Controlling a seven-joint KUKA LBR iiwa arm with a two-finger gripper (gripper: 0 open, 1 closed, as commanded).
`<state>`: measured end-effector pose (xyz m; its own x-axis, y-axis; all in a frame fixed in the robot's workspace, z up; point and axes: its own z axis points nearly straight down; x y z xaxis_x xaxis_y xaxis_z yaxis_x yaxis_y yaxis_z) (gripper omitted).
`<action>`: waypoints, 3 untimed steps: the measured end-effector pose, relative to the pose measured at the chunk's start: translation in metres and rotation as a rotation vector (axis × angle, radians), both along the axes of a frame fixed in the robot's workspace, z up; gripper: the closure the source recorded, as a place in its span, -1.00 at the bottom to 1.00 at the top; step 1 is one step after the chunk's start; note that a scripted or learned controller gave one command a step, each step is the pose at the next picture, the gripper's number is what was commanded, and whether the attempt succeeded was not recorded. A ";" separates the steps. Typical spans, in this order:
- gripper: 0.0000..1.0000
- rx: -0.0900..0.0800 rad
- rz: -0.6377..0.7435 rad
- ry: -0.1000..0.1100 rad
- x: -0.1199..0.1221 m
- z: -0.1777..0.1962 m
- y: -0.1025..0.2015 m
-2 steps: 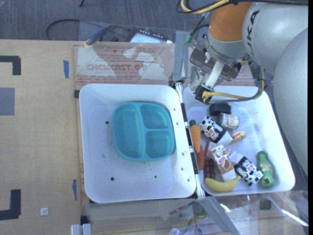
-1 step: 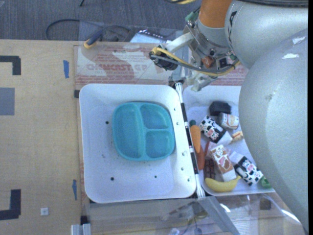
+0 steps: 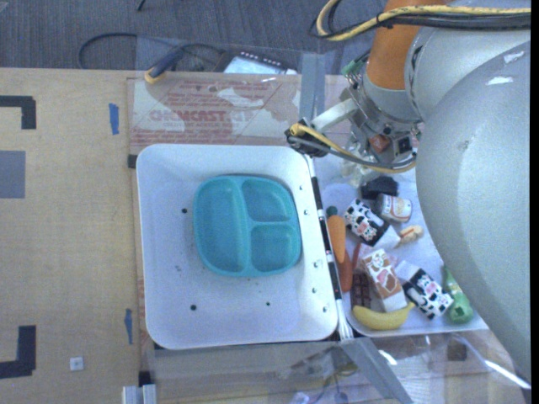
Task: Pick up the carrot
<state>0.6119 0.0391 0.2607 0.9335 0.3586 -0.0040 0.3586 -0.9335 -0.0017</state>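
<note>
From above, faint reddish lettering on the cardboard sheet [image 3: 215, 112] behind the bins cannot be read. The carrot [image 3: 337, 236] lies at the right bin's [image 3: 421, 326] left edge, its long axis running up and down the view, just left of a cow-print carton [image 3: 364, 220]. The gripper [image 3: 379, 171] sits above the toys; its state cannot be told.

My right bin [image 3: 472, 331] is crowded: the orange carrot [image 3: 337, 236] lies hard against its left wall, cow-patterned cartons [image 3: 364, 220] and a yellow banana [image 3: 381, 316] close beside; open floor surrounds the teal divided plate [image 3: 248, 224].
</note>
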 end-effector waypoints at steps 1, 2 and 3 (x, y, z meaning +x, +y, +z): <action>1.00 -0.001 -0.168 -0.003 -0.060 0.011 0.060; 1.00 -0.002 -0.167 -0.005 -0.090 0.038 0.142; 1.00 -0.001 -0.169 -0.003 -0.076 -0.054 0.184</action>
<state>0.5360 0.2230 0.2068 0.9806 0.1962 -0.0013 0.1962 -0.9806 0.0005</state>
